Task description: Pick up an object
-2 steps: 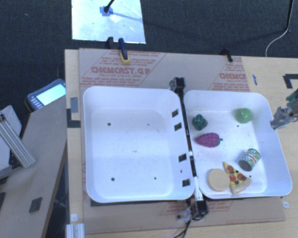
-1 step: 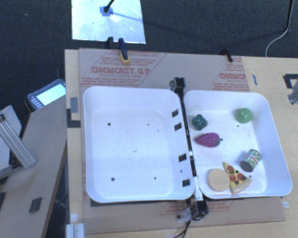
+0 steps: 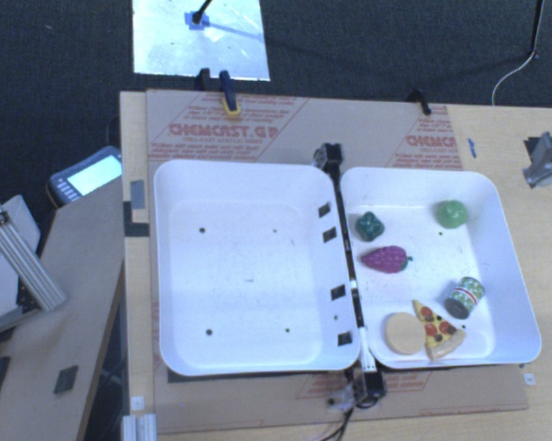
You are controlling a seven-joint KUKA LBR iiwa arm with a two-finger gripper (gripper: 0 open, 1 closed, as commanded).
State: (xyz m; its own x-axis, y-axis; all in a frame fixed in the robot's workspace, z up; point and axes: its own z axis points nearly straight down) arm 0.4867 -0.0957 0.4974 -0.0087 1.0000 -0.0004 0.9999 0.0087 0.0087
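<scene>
The right bin [image 3: 510, 274] holds several small toy objects. A dark green pepper [image 3: 368, 225] lies near its left wall, with a purple, grape-like piece [image 3: 386, 259] just below it. A light green round fruit [image 3: 451, 213] sits toward the back right. A small can [image 3: 464, 297] rests on its side at the right. A pizza slice [image 3: 436, 329] and a tan round disc [image 3: 405, 333] lie side by side at the front. My gripper [image 3: 545, 160] shows as a grey shape at the far right edge, outside the bin and well apart from every object.
The left bin [image 3: 248, 265] stands beside the right one, joined along a black clipped seam [image 3: 344, 265]. Both rest on a board marked CHEMCAST [image 3: 220, 129]. A shiny metal sheet [image 3: 200, 26] lies behind, and a small screen device [image 3: 84, 177] sits at the left.
</scene>
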